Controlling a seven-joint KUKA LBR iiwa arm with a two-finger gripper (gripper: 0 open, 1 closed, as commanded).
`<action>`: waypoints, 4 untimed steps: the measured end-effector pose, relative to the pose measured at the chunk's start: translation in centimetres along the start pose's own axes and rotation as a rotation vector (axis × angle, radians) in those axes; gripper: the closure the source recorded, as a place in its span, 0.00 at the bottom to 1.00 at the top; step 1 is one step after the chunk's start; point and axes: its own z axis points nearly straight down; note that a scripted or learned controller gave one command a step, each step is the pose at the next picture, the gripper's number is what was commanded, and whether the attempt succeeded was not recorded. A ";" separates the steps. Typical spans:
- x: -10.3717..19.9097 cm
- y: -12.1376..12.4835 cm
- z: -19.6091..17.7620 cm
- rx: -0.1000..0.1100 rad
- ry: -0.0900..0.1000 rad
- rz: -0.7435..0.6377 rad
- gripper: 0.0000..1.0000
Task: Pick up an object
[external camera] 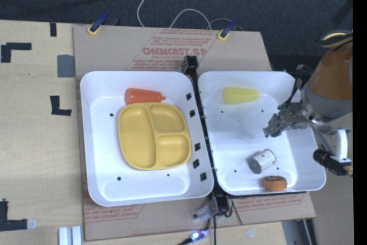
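Note:
In the right bin (pixel 229 181) lie a yellow corn-like object (pixel 239 95) at the back, a small grey and white cylinder (pixel 261 160) toward the front, and an orange round piece (pixel 274 182) near the front rim. My gripper (pixel 274 128) hangs over the right side of this bin, above and to the right of the cylinder and apart from it. Nothing shows between its fingers.
The left bin (pixel 97 181) holds a yellow divided plate (pixel 153 136) and an orange carrot-shaped object (pixel 143 95) behind it. Black clips run along the seam between the bins. Both bins rest on a cardboard sheet (pixel 172 46) held by yellow clamps, with a cable looping behind.

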 end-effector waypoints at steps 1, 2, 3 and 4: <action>-1.1 0.3 -5.4 -0.002 -0.002 0.001 1.00; -1.1 0.4 -9.5 -0.001 -0.001 0.000 1.00; 3.8 2.1 -9.8 0.003 0.002 -0.005 1.00; 9.7 3.4 -8.2 0.006 0.003 -0.005 1.00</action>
